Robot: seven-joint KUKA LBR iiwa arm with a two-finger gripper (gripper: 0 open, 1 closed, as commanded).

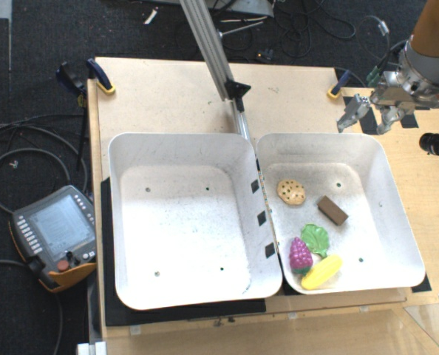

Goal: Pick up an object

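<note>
Five pieces waiting, my claw (365, 117) parked high.
Fingers spread, holding nothing, I hover at one o'clock beyond the right bin (397, 220), above the clutter; cookie (291, 191) sits central, brown block (333, 210) toward four o'clock, grapes (301, 255), leaf (316, 237), yellow piece (322, 272) bunched at six.

Arm (429, 28) upper right; tool (368, 117) open, empty.

Speckled tan cookie (291, 191), brown block (332, 210), purple grapes (301, 254), yellow corn (321, 272)
</note>
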